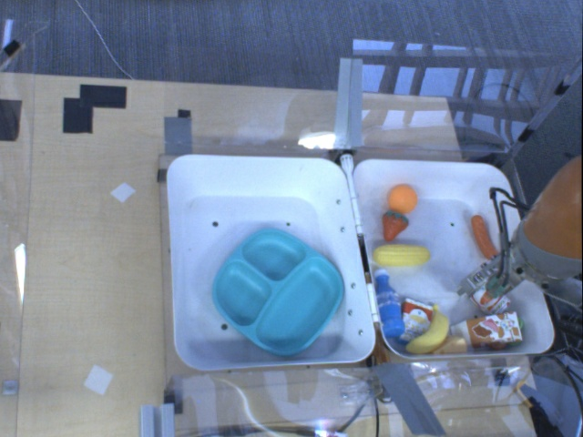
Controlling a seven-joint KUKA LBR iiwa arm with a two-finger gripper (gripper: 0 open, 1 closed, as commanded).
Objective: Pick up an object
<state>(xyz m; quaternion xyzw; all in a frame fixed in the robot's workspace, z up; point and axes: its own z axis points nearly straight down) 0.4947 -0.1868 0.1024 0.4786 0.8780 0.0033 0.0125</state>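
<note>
The right bin [437, 182] holds several toy foods. An orange [402, 198] lies at the back, with a red strawberry [393, 226] just in front of it. A yellow piece [401, 256] lies crosswise at the middle left, and an orange-red sausage [483, 236] lies at the right. At the front are a blue bottle [388, 306], a small red-and-white carton [416, 316], a banana [432, 333] and a juice box [495, 330]. My gripper [488, 286] hangs low at the bin's right side, right over a small red and green item [493, 299]. Whether it touches that item is unclear.
The left bin [191, 244] holds a blue divided plate [277, 289]. A ridge [357, 244] separates the two bins. A metal post [349, 103] stands behind them. The arm's orange band [556, 217] overhangs the right bin's right rim.
</note>
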